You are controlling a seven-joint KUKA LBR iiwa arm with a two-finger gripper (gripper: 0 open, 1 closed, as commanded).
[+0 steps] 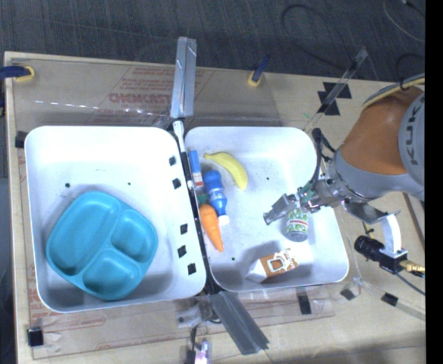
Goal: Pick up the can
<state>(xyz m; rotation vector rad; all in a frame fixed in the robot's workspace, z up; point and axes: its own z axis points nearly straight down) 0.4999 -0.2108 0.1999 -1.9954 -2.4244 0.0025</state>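
Over the right bin (324, 260), toward its three o'clock wall, my claw (291, 209) hangs at the end of my grey arm (381, 154), which comes in from the three o'clock side with its orange band showing above the wrist. My fingers (278, 211) reach toward nine o'clock, but whether they are spread or closed I cannot tell from this slanted view.

The can (297, 224) sits on the floor of the same bin, just at the five o'clock side of my fingertips and partly beneath my wrist. It has a green and white label and looks roughly upright. It appears to touch or nearly touch my claw, yet I cannot see it between my fingers, so I do not claim a hold on it.

At the six o'clock side of the can, near the bin's front wall, lies a small orange and white carton (278, 265), tipped on its side. Toward nine o'clock, well apart from the can, a carrot (212, 227) lies along the bin's left wall, with a blue bottle (215, 192) just at its twelve o'clock end. A banana (230, 167) curves at the one o'clock side of the bottle.

Across the divider at nine o'clock, the left bin (47, 146) carries a blue divided plate (102, 243), resting in its seven o'clock part.
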